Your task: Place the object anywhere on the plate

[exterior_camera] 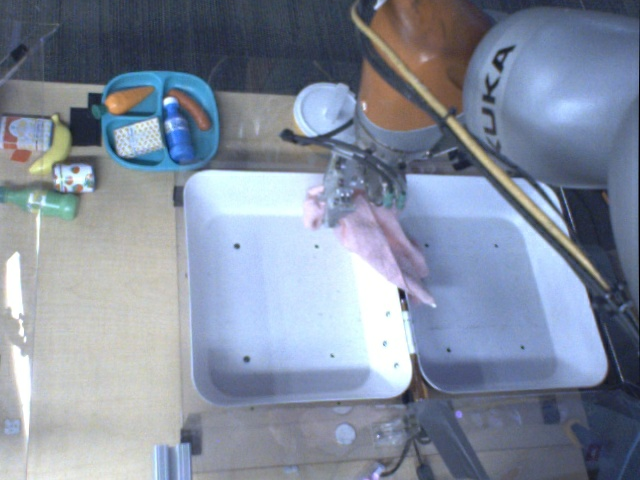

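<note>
Pink cloth (375,243) hanging from my gripper (352,196) over the seam between the bins.

My fingers are clamped on the cloth's top end; it drapes toward 5 o'clock across the left bin (250,298) and right bin (520,308). The blue plate (205,118) sits on the counter (90,318) at 10 o'clock, well apart.

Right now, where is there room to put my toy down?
The left bin has bare white floor left of the pink cloth. The right bin has bare floor right of it. It's crowded by the claw and around the blue tray.
</note>
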Motion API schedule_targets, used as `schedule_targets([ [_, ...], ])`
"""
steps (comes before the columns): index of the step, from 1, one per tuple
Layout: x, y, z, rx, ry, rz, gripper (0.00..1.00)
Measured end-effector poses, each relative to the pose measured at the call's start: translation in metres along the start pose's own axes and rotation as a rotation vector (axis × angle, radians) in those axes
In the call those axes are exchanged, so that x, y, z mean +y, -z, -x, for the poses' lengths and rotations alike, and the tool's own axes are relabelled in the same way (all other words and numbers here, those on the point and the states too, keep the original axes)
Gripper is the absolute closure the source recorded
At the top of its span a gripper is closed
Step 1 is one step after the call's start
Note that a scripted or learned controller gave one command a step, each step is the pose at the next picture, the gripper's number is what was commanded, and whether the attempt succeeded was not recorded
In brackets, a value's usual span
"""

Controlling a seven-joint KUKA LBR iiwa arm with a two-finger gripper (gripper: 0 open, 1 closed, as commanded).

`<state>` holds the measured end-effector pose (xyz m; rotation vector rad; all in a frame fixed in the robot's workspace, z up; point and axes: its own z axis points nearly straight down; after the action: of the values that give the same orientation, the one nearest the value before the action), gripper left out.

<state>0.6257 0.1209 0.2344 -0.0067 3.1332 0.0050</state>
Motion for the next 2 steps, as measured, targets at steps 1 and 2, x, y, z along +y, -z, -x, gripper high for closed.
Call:
schedule_targets([
  [1, 0.059, -0.009, 0.015, 0.001, 0.003, 0.000, 1.00],
  [2, 0.106, -0.008, 0.023, 0.000, 0.002, 0.001, 1.00],
])
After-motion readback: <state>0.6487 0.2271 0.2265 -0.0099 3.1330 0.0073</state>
